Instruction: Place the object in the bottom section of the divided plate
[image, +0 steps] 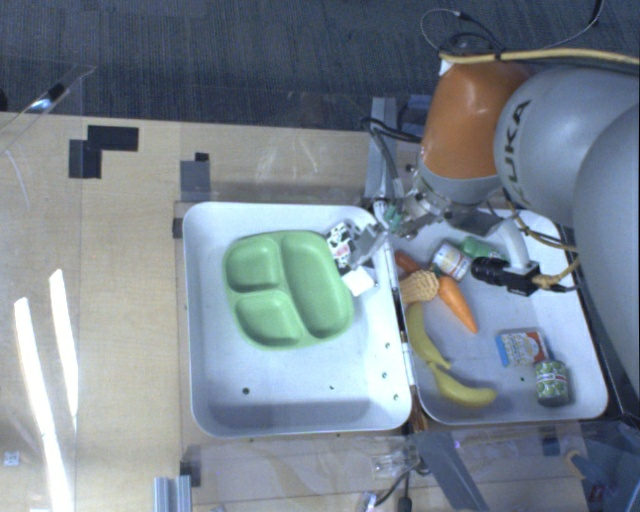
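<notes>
The letters "UKA" are read on the grey arm (560, 130), beside its orange band (465, 120); the rest of the marking is cut off by the curve of the housing. No other writing can be made out: the print on the small packet (521, 348) and on the green-labelled can (551, 382) is too small to read.

The claw (362, 248) is seen over the upper right corner of the left bin (290, 410), at the right edge of the green divided plate (289, 287). A small object with a black-and-white pattern (342, 243) is seen at the claw's tip, just left of it, with a white block (359, 282) directly below. Whether the patterned object lies between the fingers cannot be told, and the claw's opening cannot be judged.

The plate is noted below and left of the claw, with three sections, its surface plain green.

To the right of the claw, in the right bin (590, 400), a carrot (458, 304), a banana (445, 365), a tan waffle-textured item (421, 287) and a silver can with a green end (456, 258) are recorded, all well apart from the plate.
</notes>
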